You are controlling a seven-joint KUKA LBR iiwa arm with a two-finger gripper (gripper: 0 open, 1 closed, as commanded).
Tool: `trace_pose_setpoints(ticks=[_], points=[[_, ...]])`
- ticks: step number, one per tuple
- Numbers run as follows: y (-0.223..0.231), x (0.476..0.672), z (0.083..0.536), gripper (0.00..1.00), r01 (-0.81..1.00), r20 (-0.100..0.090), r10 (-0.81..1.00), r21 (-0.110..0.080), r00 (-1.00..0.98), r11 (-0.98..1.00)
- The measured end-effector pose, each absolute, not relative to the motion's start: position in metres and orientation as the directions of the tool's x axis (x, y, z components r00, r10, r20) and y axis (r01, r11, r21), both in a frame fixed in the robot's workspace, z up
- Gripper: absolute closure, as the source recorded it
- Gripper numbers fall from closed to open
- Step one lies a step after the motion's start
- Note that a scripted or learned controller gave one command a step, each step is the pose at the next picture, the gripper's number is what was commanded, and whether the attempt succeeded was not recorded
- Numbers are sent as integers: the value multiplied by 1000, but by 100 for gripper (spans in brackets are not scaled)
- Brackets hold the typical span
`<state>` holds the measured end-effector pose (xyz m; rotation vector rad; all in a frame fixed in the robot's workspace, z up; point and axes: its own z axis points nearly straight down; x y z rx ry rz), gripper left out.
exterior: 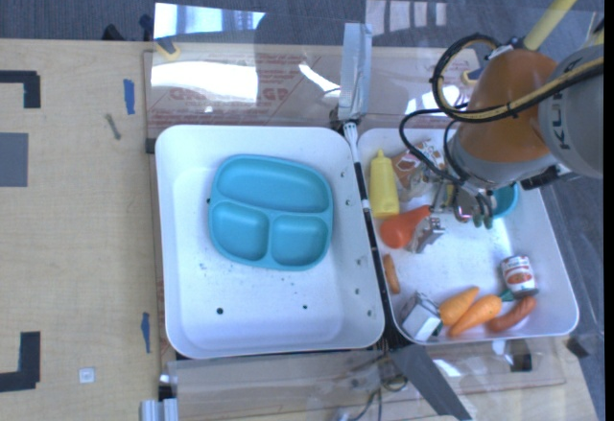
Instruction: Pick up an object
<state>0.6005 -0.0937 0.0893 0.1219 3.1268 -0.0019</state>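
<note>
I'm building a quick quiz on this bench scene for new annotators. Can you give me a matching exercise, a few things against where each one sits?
Things:
1. blue divided plate
2. yellow bottle
3. carrots
4. small can

Places:
A. right bin, near front edge
B. middle of left bin
C. right bin, by the right wall
D. right bin, against the wall shared with the left bin

Pairs: 1-B, 2-D, 3-A, 4-C

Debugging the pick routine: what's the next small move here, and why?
Probably a short descent onto the orange-red piece. The gripper sits low in the right bin right beside it, and nothing visible sits between its fingers.
</note>
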Motion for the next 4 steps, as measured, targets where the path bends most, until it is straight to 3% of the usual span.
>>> trace_pose_setpoints(ticks=[1,2,3,4], points=[[-100,591,89,0,112,-11,112,2,-994,994],[-94,578,90,0,377,-11,377,3,-926,926],[-99,621,89,0,544,1,544,1,-839,839],[-96,633,87,0,629,35,629,-20,-776,777]])
